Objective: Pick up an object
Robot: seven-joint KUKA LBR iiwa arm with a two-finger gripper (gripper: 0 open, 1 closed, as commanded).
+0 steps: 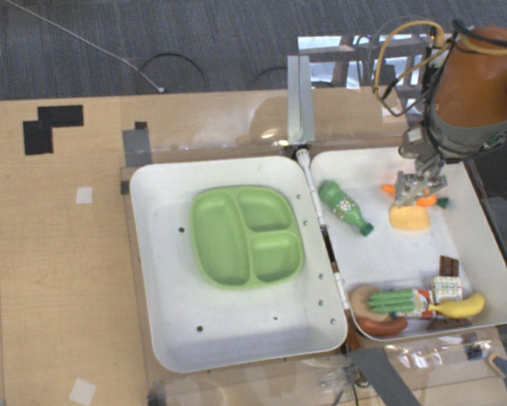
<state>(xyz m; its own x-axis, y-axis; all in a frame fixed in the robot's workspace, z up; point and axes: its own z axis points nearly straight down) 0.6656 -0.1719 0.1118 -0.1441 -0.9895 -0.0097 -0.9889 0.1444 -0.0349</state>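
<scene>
My gripper (pixel 415 188) hangs low over the far part of the right bin (pixel 380 261), right above a small orange carrot (pixel 390 191) with a green top. Just in front of it, a yellow wedge (pixel 409 218) lies on the bin floor. A green bottle (pixel 344 207) lies slanted near the bin's left wall. The gripper's body hides the middle of the carrot, so I cannot make out any contact with it.
The left bin (pixel 176 321) holds a green divided plate (pixel 245 236). At the right bin's near edge lie a tan dish (pixel 359 303), a green striped item (pixel 397 301), a red sausage (pixel 383 326), a banana (pixel 461 308) and a brown chocolate piece (pixel 448 265).
</scene>
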